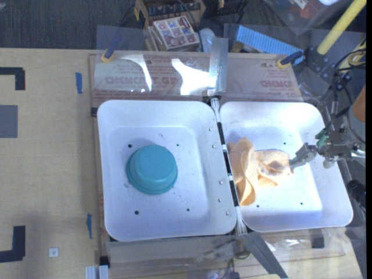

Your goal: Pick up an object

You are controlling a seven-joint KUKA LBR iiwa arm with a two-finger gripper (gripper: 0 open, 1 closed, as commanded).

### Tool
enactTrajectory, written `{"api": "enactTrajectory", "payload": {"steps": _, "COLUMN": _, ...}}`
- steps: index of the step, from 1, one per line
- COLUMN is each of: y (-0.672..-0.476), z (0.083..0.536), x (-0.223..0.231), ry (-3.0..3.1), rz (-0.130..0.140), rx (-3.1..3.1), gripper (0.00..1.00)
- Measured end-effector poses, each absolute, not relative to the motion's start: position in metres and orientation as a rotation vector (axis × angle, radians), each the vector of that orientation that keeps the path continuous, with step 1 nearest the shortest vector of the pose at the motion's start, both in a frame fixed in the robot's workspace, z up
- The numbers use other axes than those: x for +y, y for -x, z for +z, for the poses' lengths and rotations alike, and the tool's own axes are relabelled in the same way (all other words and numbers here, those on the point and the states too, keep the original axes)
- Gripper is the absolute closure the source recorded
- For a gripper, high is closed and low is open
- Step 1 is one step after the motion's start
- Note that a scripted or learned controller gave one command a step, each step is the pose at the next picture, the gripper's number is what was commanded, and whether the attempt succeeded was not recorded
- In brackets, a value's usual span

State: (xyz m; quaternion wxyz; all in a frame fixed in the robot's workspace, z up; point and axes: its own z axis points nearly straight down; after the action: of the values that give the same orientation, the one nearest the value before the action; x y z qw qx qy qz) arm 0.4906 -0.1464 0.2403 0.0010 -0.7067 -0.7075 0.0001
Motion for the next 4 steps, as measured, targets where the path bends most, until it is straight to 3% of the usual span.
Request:
{"api": "enactTrajectory", "payload": {"steps": 1, "y": -0.479, "z": 0.252, "x": -0.129, "ry": 2.119, "rz": 0.001, "rx": -2.316, "gripper": 0.0}}
{"api": "enactTrajectory", "payload": {"steps": 2, "y": -0.54, "z": 0.091, "x": -0.136, "ry": 2.003, "rz": -0.012, "rx": -2.436, "gripper": 0.0}}
{"api": "enactTrajectory", "payload": {"steps": 3, "y": -0.538, "z": 0.093, "x": -0.166, "ry": 1.946, "rz": -0.005, "rx": -2.477, "gripper": 0.0}}
{"api": "enactTrajectory", "payload": {"steps": 4, "y": -0.538, "z": 0.104, "x": -0.167, "ry": 1.952, "rz": -0.009, "rx": -2.477, "gripper": 1.0}}
